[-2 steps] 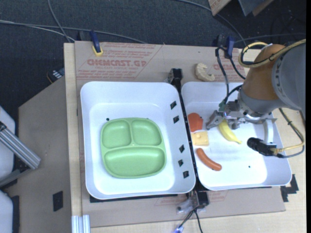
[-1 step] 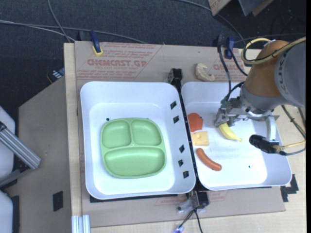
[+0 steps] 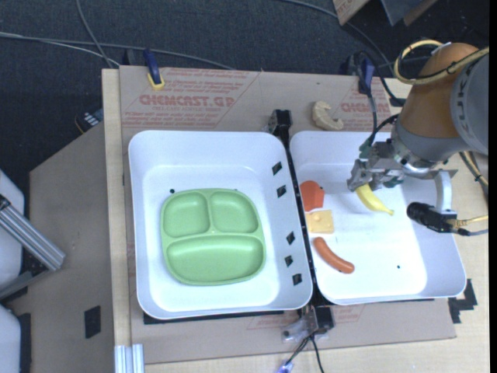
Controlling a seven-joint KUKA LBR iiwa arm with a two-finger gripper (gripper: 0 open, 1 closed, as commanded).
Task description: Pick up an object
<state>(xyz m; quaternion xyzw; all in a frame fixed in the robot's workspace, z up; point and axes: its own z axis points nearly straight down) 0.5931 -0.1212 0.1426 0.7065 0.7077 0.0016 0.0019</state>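
Just beside the claw (image 3: 366, 179) lies a banana (image 3: 375, 200).

Red print reading "CHEMCAST GP" on the brown sheet (image 3: 194, 92) covering my desk, repeated partly at its right, nothing else I could read

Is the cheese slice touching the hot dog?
Apart. In the camera view a strip of white bin floor shows between the cheese slice and the upper end of the hot dog in the right bin.
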